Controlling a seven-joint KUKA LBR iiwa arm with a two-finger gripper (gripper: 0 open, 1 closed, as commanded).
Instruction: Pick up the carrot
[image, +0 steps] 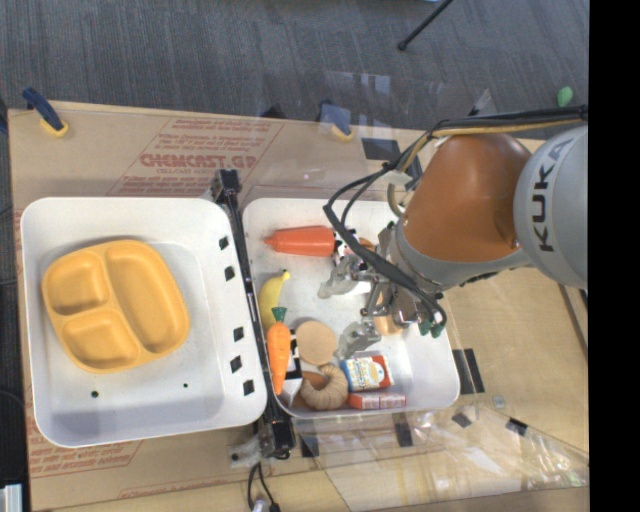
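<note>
Carrot (278, 352): near front-left corner of right bin (440, 372), along divider wall, untouched. Pincer (368, 300) hovers mid-bin, grip state indiscernible. Step: approach. Next: shift toward left wall, descend, align w/ carrot axis.

Grey ribbed carpet (200, 50) seen beyond the counter's far edge, counter (130, 150) covered in brown printed cardboard, blue clamps (45, 112) fixed at its far edge, clear plastic sheeting (500, 445) crumpled at the near right corner

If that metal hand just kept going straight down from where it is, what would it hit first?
Probably the bare white floor of the right bin, between the hand and the round tan piece. Depth is hard to judge; the carrot lies farther left.
</note>
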